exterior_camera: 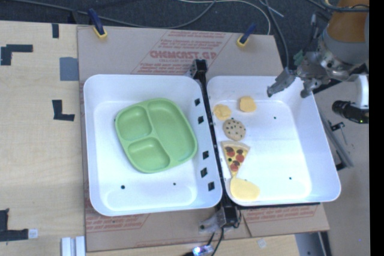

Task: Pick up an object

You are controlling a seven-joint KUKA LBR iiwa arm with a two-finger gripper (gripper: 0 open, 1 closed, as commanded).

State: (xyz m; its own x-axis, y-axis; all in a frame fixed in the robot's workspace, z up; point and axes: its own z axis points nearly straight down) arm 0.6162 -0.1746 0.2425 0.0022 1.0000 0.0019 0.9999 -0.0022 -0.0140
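The two-finger gripper [292,84] hangs over the far right corner of the right-hand shallow white bin [312,153]. Its fingers [277,86] are spread wide, nothing between them.

Along that bin's left side lie five toy food pieces: a small yellow-orange block [247,105], a pale yellow round piece [222,111], a speckled chocolate-chip cookie [234,128], a pizza slice with red toppings [234,156], and a flat yellow oval piece [244,189] nearest the camera.

The left-hand shallow white bin [96,159] holds a green three-compartment plastic tray [155,135]. Both bins rest on a cardboard sheet [174,51] on the desk [36,147].
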